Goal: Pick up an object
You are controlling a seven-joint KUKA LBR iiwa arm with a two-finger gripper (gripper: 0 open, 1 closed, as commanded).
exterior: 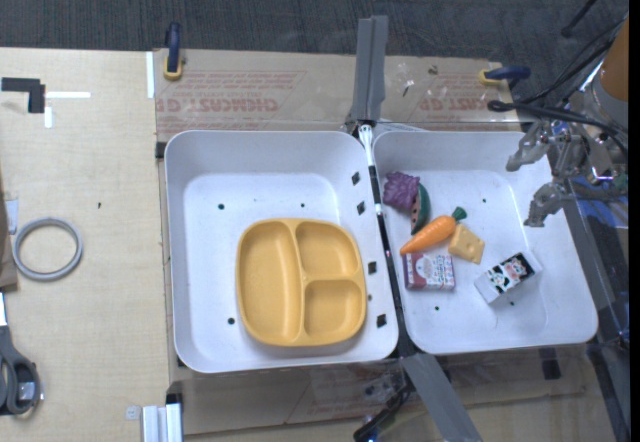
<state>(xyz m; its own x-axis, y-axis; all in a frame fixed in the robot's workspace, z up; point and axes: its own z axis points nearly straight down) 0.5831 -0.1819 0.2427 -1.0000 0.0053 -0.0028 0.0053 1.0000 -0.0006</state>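
The right bin (560, 325) holds several toy foods. A purple bunch of grapes (401, 190) lies at its left wall, with an orange carrot (431, 232) just below it. Beside the carrot is a yellow cheese wedge (466, 246). A pink snack box (429, 271) lies flat under the carrot, and a black-and-white milk carton (505, 277) lies to its right. My gripper (533, 181) hangs over the bin's right side, above and to the right of the carton. Its fingers are open, with nothing between them.
The left bin (200, 180) holds a yellow divided plate (300, 280). A grey tape ring (44, 248) and scissors (18, 382) lie on the wooden bench at the left. Clamps and cables sit along the back edge and at the right.
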